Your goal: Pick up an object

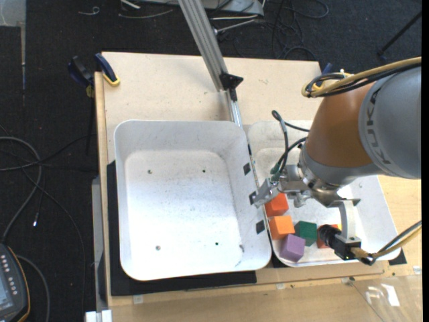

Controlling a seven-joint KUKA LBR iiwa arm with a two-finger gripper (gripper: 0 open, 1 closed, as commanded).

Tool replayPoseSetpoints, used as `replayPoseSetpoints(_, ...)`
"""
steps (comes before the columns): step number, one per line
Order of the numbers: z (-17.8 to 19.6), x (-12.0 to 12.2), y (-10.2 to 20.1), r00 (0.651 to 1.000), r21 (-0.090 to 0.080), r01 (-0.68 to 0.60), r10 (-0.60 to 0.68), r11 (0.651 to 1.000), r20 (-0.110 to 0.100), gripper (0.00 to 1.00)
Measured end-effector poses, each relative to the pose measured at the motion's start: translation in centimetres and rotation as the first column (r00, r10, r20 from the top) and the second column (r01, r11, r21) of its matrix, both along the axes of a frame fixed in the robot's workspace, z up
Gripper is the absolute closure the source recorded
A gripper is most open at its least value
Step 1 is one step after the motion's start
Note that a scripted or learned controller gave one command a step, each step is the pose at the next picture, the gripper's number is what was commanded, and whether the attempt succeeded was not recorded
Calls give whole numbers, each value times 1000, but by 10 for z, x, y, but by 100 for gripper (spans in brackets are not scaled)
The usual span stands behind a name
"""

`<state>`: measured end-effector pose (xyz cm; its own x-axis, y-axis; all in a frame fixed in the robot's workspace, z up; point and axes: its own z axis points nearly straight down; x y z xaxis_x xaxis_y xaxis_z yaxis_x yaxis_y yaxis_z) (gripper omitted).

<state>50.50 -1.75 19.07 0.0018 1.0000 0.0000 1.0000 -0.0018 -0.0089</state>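
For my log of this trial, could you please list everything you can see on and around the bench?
bench: one, pale wood, under both bins.
left bin: one, white, shallow, speckled floor.
right bin: one, white, largely under the arm.
orange blocks: two, near corner of the right bin, one just under the hand.
green block: one, right of the lower orange block.
purple block: one, at the right bin's near rim.
red piece: one, partly hidden, right of the green block.
metal pole: one, silver, slanting down from the top to between the bins.
clamp: one, blue and yellow, bench's far left corner.
cables: several, on the dark floor.
arm: one, grey and orange, from the right.
hand: one, over the upper orange block.
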Motion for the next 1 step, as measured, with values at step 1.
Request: replayPoseSetpoints(1, -28, 12, -23, 1000, 14, -19, 19, 1000, 11, 0)
